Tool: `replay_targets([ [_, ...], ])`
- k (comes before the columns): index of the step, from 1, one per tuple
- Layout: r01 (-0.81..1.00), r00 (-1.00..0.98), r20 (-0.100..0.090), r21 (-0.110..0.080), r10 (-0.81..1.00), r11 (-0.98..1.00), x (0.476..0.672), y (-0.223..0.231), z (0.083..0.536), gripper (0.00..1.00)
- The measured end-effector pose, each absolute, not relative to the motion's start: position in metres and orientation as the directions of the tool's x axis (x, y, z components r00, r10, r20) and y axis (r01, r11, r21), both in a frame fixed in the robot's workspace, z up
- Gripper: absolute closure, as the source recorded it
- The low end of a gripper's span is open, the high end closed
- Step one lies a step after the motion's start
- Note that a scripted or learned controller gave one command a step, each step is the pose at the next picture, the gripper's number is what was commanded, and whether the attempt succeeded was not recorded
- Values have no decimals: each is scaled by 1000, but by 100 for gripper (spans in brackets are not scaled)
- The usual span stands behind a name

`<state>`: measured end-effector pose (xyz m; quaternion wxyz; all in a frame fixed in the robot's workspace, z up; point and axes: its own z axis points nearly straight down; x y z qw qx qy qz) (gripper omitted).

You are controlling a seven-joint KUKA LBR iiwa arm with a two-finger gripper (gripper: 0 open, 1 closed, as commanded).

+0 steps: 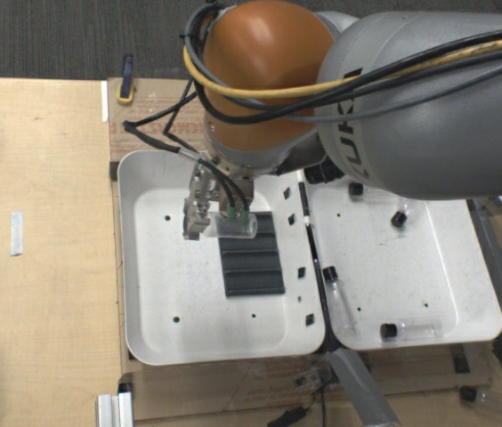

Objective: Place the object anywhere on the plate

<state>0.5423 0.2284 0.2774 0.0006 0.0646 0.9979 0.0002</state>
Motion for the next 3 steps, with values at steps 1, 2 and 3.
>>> replay_targets([
  [1, -119, -993, 0, 0, -119, 993, 542, 228, 270, 100],
  [2, 70, -998, -3, 0, 70, 998, 625, 220, 280, 100],
  [3, -75, -997, -1, 0, -75, 997, 609, 228, 242, 100],
])
